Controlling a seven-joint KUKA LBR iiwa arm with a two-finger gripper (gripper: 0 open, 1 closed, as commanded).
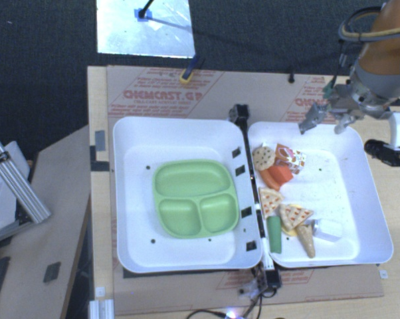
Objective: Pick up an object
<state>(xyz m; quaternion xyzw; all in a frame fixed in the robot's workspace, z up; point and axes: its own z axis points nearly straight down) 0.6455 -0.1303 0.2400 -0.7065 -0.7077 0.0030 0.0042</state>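
Observation:
The right bin (359, 198) holds several toy foods along its left side: a round cookie (263, 156), a red and white wrapped piece (290, 157), an orange-red piece (278, 176), two waffle-like wedges (270, 200) (296, 214), a green stick (274, 234) and a cone (307, 240). My gripper (326, 123) hangs above the far edge of this bin, up and to the right of the foods. It is open with nothing between its fingers.
A green divided plate (193, 198) lies in the left bin (137, 145). A black divider (248, 178) runs between the bins. A small clear piece (328, 230) lies beside the cone. A shiny sheet (145, 18) lies beyond the bench.

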